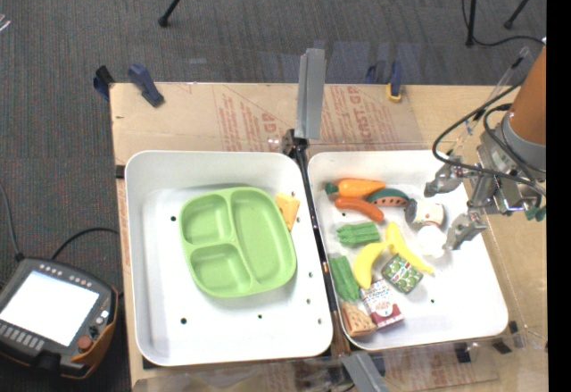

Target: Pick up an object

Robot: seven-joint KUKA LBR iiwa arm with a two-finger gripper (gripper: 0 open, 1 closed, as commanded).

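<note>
White plastic forms both bins; take the right bin [486,292] as your reference throughout, since every graspable item lies in it.

Camera view, findings:

1. The gripper [457,208] hangs over the right bin's upper right quarter. Its fingers stand wide apart, one fingertip above and one below a small white object [430,215] with a brown mark. Nothing is held between them.

2. Just below that object, a second pale rounded item [430,242] rests on the bin floor. It blends with the white plastic and you cannot identify it further.

3. Toward the bin's centre lies a yellow banana [393,254], with a green toy vegetable [359,233] to its left. An orange carrot [359,187], a second orange piece [359,208] and a watermelon slice [391,197] sit in the upper left area. Small printed cartons [384,305] lie near the bottom edge.

4. In the left bin [147,292], a green divided plate [237,240] sits with a yellow wedge [287,208] at its right rim.

Risks, as judgement:

- The white object looks small and rounded. If the fingers close off-centre, it may squirt out sideways toward the watermelon slice.
- Slanted viewing hides gripper height. Closing too high would catch nothing.
- The gripper works close to the bin's right wall; a drift that way could strike it.
- Crowding at centre invites a double contact if you retarget there.
</note>
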